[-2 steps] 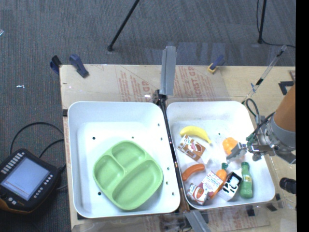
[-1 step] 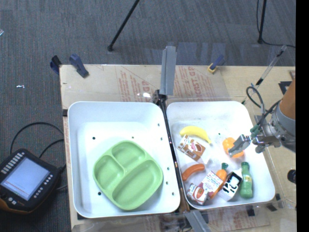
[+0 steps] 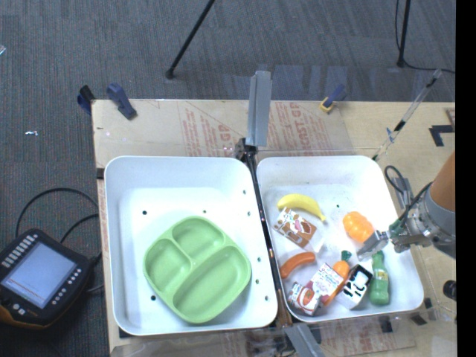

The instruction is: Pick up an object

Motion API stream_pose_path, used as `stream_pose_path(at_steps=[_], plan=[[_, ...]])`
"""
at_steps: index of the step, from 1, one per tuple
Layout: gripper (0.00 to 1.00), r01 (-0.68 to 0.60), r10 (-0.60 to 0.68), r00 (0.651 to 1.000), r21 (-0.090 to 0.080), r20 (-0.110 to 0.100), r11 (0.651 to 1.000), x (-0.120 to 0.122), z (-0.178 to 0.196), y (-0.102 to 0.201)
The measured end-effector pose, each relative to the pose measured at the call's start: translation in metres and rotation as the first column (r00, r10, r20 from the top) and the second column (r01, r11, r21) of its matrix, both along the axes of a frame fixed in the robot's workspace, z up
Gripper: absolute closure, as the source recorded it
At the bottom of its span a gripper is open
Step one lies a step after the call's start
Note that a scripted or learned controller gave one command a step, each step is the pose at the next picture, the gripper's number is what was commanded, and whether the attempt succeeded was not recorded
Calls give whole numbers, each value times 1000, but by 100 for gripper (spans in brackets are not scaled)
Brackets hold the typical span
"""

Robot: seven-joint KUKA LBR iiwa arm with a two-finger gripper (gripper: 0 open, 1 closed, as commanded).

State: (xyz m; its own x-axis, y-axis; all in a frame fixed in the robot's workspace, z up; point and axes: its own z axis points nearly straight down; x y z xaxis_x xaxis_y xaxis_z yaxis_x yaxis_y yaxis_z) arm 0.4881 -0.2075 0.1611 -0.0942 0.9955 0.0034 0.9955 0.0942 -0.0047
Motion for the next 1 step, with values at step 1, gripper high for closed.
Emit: stream_pose_path(at_steps=[1], plan=[[0,-199,199,980,0,2,980,36,-58,4]])
